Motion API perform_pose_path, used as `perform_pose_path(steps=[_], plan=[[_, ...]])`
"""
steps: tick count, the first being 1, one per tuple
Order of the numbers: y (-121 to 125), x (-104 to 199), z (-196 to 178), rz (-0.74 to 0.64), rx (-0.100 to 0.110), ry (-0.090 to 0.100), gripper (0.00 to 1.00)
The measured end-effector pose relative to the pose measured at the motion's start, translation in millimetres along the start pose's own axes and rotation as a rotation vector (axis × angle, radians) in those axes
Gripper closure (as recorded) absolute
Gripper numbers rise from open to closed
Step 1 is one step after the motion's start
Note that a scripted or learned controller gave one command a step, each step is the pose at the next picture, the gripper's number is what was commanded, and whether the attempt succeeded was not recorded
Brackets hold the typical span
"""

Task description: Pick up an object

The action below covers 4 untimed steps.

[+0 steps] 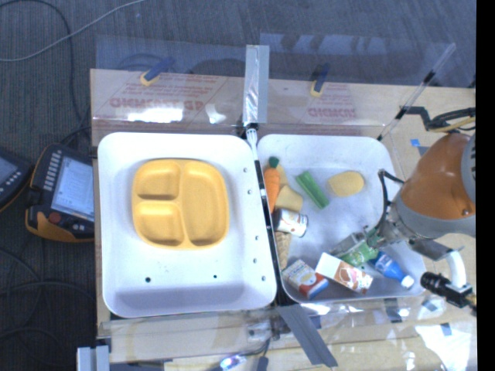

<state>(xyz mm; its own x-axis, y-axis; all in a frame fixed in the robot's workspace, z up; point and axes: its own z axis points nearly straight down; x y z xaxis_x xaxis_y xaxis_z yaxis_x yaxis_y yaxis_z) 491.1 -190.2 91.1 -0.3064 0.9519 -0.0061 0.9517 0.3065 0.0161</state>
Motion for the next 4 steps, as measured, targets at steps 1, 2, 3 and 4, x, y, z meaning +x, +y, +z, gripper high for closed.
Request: perform_pose_path(steps=[1, 2, 3, 4], plan=[[70.7, 31.6, 1.2, 0.097, 0.002, -0.006, 0.0], [71.4, 32.9, -5.7, 0.094, 0.006, -0.001, 1.0], [71.2, 32.8, -5.6, 0.094, 0.006, -0.001, 0.0], [6.3, 22.2, 0.0, 0.046, 0.0, -0.003, 0.0]])
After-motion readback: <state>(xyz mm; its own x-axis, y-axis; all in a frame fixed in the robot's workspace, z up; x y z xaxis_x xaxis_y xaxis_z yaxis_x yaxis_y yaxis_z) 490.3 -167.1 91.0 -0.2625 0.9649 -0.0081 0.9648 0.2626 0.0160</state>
